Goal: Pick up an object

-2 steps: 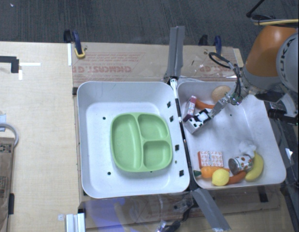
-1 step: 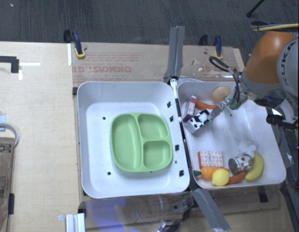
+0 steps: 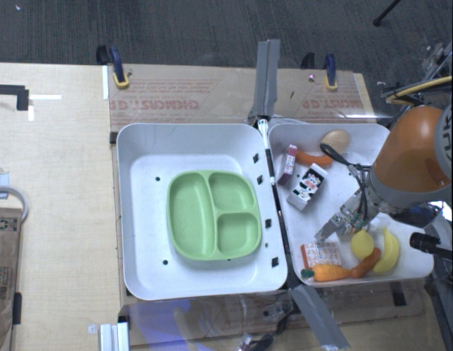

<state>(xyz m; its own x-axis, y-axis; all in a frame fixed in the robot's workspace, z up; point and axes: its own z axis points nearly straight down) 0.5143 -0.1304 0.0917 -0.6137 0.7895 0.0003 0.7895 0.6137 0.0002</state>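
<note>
Camera view shows you the gripper [image 3: 336, 227] low in the right bin [image 3: 413, 268], just left of the lemon [image 3: 362, 243] and above the carrot [image 3: 330, 273]. You can't tell how its jaws stand. The green tray [image 3: 214, 214] sits in the left bin [image 3: 138, 196].

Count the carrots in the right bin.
2: one carrot near the back beside the wooden spoon, another carrot at the front edge. The arm may hide more.
</note>
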